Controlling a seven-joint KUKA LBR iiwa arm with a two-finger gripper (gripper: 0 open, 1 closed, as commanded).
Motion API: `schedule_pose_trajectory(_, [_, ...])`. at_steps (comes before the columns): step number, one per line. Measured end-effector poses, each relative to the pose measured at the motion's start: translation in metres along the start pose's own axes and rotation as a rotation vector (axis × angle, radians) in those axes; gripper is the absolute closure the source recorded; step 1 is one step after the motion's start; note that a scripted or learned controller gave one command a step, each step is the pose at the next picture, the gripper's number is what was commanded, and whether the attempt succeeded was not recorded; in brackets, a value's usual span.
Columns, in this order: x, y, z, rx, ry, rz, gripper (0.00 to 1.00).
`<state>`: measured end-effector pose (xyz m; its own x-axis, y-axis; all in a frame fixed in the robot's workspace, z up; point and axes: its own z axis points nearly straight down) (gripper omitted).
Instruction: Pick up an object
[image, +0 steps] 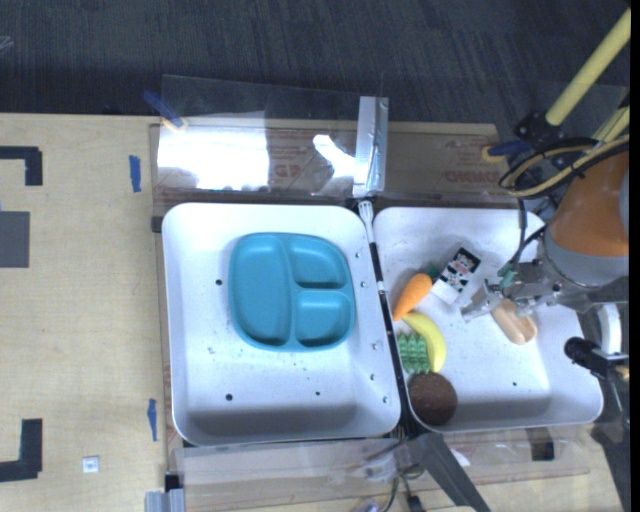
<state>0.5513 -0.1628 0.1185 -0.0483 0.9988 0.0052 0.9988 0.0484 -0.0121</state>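
A pale wooden bench (80, 330) fills the left and lower part of the view, its surface light and plain. Black angular marks (25, 165) sit on it near the left edge, with another black mark (28, 450) lower down. Short strips of blue tape (135, 172) are stuck near the bins' left side. Behind the bench runs a dark grey floor (300, 50) with a faint woven texture. A clear plastic sheet (260, 145) lies along the back, catching a bright white glare from overhead light. A yellow pole (595, 65) slants in at the upper right, above a tangle of yellow and black cables (545, 160).
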Motion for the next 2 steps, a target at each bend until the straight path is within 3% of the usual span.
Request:
schedule_pose_trajectory(1, [0.0455, 0.0606, 0.0154, -0.009, -0.002, 0.090, 0.00])
schedule_pose_trajectory(2, [0.0442, 0.0596, 0.0054, -0.006, -0.004, 0.090, 1.00])
